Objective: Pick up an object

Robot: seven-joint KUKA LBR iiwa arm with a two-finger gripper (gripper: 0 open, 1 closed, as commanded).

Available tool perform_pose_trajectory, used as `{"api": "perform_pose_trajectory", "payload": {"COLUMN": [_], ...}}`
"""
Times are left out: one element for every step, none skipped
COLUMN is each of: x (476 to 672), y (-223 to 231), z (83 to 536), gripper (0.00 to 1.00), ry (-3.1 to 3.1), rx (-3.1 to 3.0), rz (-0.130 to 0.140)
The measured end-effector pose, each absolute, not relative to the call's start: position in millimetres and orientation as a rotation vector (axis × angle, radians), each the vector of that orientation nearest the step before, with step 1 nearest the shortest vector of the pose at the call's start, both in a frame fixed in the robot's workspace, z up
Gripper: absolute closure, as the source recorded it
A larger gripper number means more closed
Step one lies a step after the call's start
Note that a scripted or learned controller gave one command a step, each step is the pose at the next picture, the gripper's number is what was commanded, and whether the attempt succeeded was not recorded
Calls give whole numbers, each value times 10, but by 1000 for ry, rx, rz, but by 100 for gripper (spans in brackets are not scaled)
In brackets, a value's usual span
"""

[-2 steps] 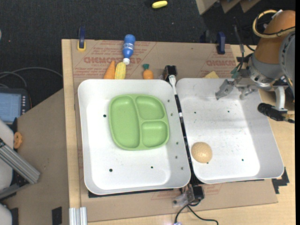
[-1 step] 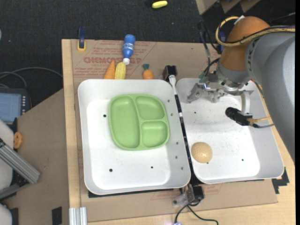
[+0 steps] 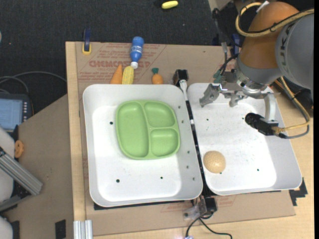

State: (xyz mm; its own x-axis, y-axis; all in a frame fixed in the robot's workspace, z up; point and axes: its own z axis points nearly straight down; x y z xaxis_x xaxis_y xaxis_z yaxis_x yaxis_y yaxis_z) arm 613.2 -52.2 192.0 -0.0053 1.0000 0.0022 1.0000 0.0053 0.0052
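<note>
A tan, round, bun-like object (image 3: 215,161) lies in the right white bin (image 3: 279,176), near its front left corner. A green divided plate (image 3: 148,129) rests in the left white bin (image 3: 99,148). My gripper (image 3: 221,96) hangs over the far end of the right bin, well behind the tan object. Its two fingers are spread apart and I see nothing between them.
Behind the bins on the cardboard lie a blue and white bottle (image 3: 136,51), a toy corn cob (image 3: 128,74), two small carrots (image 3: 157,77) and a black item (image 3: 180,76). A black cable end (image 3: 259,123) hangs over the right bin.
</note>
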Motion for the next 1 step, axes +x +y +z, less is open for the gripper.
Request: {"api": "perform_pose_trajectory", "payload": {"x": [5477], "y": [214], "z": [2398], "gripper": [0], "ry": [2233], "rx": [2215], "rz": [4]}}
